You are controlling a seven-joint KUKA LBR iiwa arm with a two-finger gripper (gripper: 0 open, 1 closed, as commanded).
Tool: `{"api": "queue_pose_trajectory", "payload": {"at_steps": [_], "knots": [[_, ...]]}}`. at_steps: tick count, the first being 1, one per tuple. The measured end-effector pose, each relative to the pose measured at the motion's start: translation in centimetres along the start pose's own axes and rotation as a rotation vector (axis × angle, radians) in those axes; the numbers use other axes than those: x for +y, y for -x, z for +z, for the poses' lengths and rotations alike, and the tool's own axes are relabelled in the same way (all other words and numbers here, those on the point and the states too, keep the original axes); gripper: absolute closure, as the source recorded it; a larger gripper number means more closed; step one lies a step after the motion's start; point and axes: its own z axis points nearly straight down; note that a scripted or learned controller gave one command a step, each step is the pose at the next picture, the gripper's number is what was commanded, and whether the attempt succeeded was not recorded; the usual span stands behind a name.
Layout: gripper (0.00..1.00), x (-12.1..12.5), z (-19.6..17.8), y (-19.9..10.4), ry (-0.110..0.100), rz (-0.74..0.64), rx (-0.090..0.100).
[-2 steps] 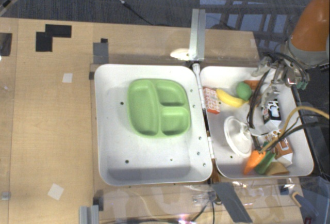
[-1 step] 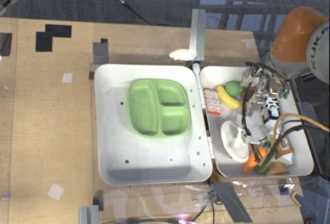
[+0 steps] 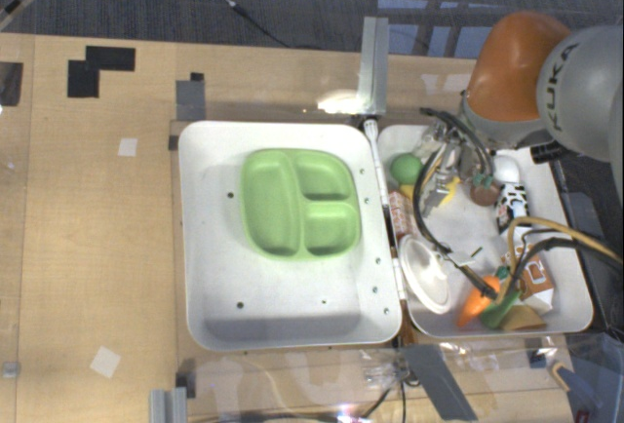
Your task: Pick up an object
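My gripper [image 3: 441,175] reaches down into the right bin [image 3: 575,314], hanging over its back part among black cables. Just to its left lies a green ball [image 3: 406,167]. A small yellow piece [image 3: 439,198] shows right under the gripper, and whether it is touched I cannot tell. A brown round thing [image 3: 484,188] and a black-and-white cow toy [image 3: 511,204] lie to its right. Nearer the front are a clear plastic cup [image 3: 426,272], an orange carrot [image 3: 478,299] with a green end and a brown box [image 3: 534,277].
The left bin [image 3: 210,314] holds a green divided plate [image 3: 298,202]. A red-brown packet [image 3: 397,214] lies along the wall between the bins. The grey arm with its orange band [image 3: 512,70] fills the space over the right bin's back corner. A metal post [image 3: 374,60] stands behind the bins.
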Motion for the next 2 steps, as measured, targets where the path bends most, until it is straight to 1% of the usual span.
{"api": "queue_pose_trajectory", "payload": {"at_steps": [1,2], "knots": [[0.0,-0.5,1.2,-0.3,-0.001,0.136,0.006],[1.0,-0.7,-0.4,0.2,-0.003,0.133,-0.016]]}}
